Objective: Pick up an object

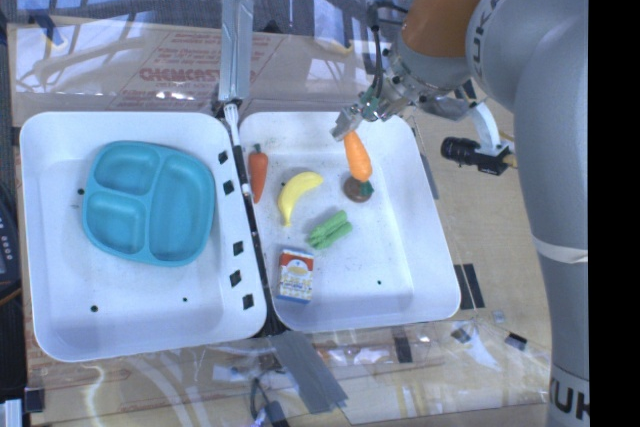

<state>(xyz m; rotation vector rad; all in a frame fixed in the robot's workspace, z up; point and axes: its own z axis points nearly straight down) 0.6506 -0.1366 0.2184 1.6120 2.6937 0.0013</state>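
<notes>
Gripper (352, 122) hovering over the right bin's (430, 255) far edge, just above an orange carrot-like toy (357, 156) standing on a brown base; open or closed, cannot tell. Nearer the left wall: small carrot (258, 171), banana (297, 194), green pod (329, 229) mid-bin, carton (296, 275) by the near edge. Blue tray (150, 201) lying in the left bin (50, 315).

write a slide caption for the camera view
KUKA arm's end effector above an orange carrot in the right bin; blue divided plate in the left bin.
</notes>
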